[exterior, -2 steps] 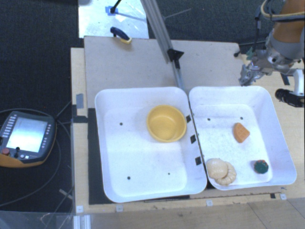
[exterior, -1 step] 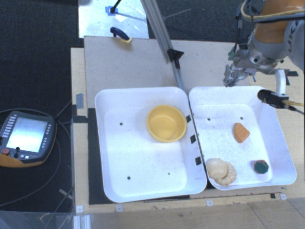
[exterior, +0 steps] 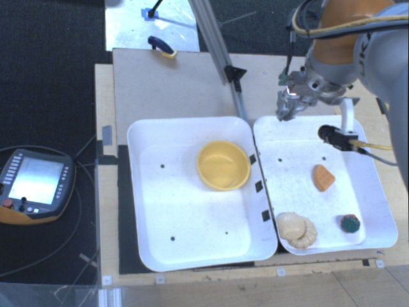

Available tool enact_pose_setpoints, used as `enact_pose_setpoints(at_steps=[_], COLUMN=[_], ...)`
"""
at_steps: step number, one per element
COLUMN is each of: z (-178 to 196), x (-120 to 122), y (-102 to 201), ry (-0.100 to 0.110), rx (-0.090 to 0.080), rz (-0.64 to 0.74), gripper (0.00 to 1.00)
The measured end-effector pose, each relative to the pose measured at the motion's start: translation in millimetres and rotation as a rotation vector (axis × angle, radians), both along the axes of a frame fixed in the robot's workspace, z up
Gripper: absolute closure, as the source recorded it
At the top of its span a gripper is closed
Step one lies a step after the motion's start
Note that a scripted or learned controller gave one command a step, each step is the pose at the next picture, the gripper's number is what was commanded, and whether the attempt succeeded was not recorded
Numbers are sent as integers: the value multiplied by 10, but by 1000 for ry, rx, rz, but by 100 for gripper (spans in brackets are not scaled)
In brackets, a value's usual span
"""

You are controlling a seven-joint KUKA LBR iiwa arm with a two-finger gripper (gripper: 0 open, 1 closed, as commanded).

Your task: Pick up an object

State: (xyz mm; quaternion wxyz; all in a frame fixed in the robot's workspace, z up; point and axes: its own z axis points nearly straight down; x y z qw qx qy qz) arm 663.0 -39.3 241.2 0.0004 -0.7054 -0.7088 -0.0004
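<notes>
Left bin: a round yellow plastic bowl sits upright near its right wall.
Right bin: an orange wedge-shaped piece, a small dark green ball and a cream ridged shell-like lump lie well apart.
Desk: a slanted metal pole crosses its back.
Arm: it reaches in from the right, bent over the right bin's far edge.
End effector: hangs above that bin's back left corner, carrying nothing I can see; spread or pressed together, cannot tell.
</notes>
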Motion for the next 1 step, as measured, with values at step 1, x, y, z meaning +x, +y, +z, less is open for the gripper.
enact_pose_setpoints(at_steps=[1], z=[-46], x=[-180], y=[602], ry=[-1], rx=[0], rz=[0], gripper=[100])
